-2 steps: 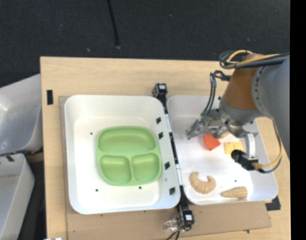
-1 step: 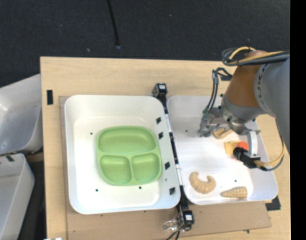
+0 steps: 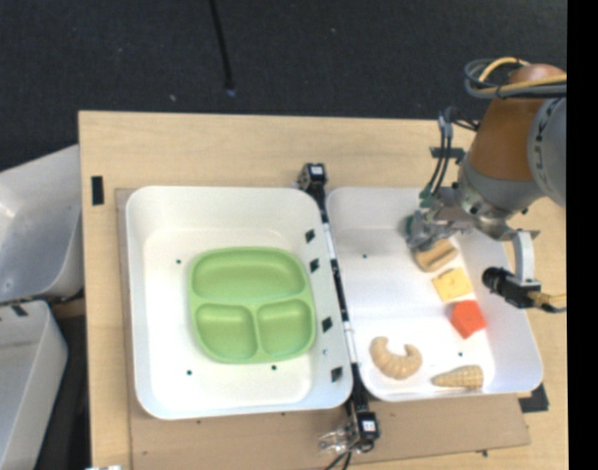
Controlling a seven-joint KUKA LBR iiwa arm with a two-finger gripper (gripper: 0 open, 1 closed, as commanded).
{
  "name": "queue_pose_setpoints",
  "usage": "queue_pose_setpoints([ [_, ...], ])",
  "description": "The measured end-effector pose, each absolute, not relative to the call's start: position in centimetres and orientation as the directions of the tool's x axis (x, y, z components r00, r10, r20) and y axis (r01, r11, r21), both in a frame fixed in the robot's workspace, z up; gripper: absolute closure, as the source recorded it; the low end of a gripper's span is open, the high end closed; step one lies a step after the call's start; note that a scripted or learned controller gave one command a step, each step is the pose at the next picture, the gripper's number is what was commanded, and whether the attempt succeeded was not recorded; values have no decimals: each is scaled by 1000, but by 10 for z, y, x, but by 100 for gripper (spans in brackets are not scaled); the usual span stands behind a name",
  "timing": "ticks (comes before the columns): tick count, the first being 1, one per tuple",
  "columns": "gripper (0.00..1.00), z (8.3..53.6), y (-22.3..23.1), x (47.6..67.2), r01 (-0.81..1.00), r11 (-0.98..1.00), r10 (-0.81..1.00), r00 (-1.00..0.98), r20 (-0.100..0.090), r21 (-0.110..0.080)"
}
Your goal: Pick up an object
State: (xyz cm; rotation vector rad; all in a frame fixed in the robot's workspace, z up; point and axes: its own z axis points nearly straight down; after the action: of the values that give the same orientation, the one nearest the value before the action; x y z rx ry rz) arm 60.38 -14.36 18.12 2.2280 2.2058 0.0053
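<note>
The right bin (image 3: 377, 233) holds a tan bread-like piece (image 3: 437, 256), a yellow block (image 3: 452, 284), a red-orange block (image 3: 466, 318), a beige croissant (image 3: 396, 357) and a waffle cone (image 3: 458, 378). My gripper (image 3: 428, 229) hangs at the bin's far right part, directly over the tan piece's upper left end and touching or nearly touching it. The grey arm with its orange band (image 3: 509, 135) comes in from the right. I cannot make out whether anything sits between the fingers.
The left bin (image 3: 161, 360) holds a green divided plate (image 3: 252, 304). A black-clipped divider (image 3: 330, 272) separates the bins. A black fitting with a cable (image 3: 509, 287) sticks out over the right bin's right edge. White boxes (image 3: 24, 253) stand off the bench's left side.
</note>
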Motion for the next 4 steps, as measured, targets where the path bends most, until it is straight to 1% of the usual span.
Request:
queue_pose_setpoints([
  [1,100,225,-147,602,1000,-8,1000,8,-1,4],
  [2,100,243,-149,602,1000,-4,1000,4,-1,3],
  [3,100,253,-99,616,1000,6,1000,-6,0,3],
  [4,100,257,-56,626,1000,6,1000,-6,0,3],
])
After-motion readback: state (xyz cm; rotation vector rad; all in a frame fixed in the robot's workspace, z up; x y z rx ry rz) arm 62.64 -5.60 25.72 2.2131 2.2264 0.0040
